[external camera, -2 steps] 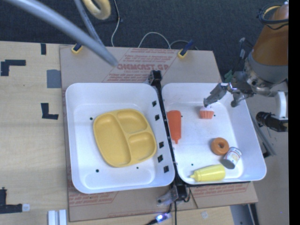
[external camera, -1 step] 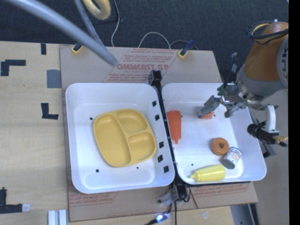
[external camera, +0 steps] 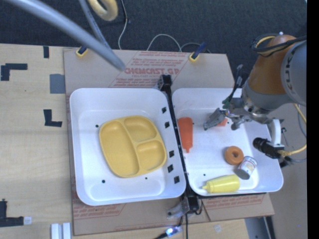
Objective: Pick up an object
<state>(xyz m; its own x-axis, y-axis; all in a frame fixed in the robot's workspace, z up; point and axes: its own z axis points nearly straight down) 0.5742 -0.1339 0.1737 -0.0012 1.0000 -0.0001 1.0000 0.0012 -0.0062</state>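
Note:
My gripper point(external camera: 223, 122) hangs over the upper middle of the right bin point(external camera: 269, 183), open, with its two dark fingers spread apart. A small orange-red patch shows between them; I cannot tell what it is. An orange carrot-shaped piece point(external camera: 186, 133) lies left of the gripper, against the divider. A brown doughnut point(external camera: 233, 155) sits below and to the right of the gripper. A small silver can point(external camera: 245, 167) lies just beyond the doughnut. A yellow squeeze bottle point(external camera: 222, 184) lies on its side near the bin's front wall.
The left bin point(external camera: 82, 148) holds a yellow divided plate point(external camera: 132, 146). A black divider point(external camera: 172, 133) separates the bins. The grey arm with its orange band point(external camera: 271, 73) comes in from the right, and cables hang beside the right bin's outer wall.

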